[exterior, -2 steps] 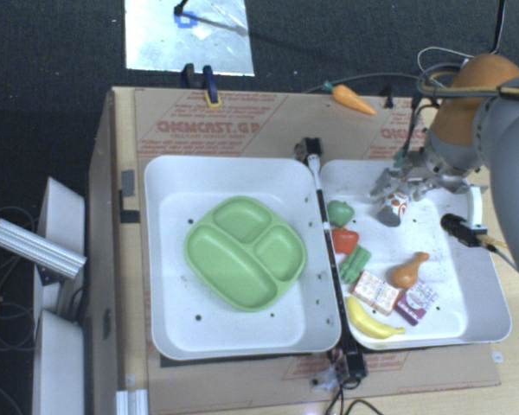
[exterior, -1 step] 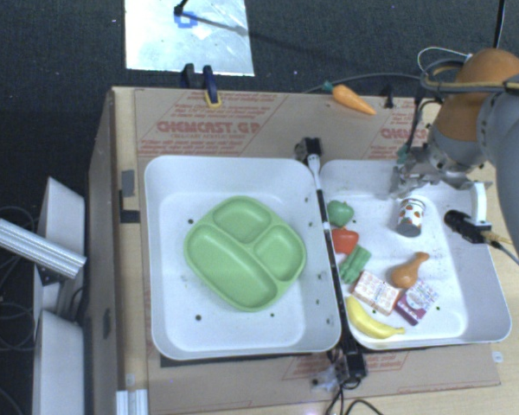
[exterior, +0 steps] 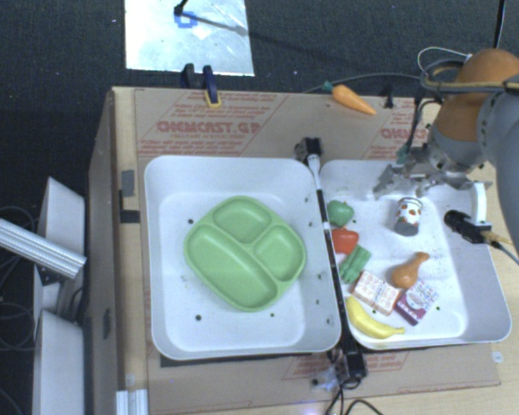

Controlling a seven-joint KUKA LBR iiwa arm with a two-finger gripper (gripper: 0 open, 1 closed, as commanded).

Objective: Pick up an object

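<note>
Bench, 2 white bins [exterior: 169,232] | gripper [exterior: 404,176] spread wide, holding nothing | above toy cup [exterior: 406,215]

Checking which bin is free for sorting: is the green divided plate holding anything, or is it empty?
Empty. The green divided plate lies flat in the left bin, and all three compartments show bare green, with no toy food on them.

Arm [exterior: 502,119] cut off at right edge; its fingers [exterior: 389,182] — blurred.
</note>
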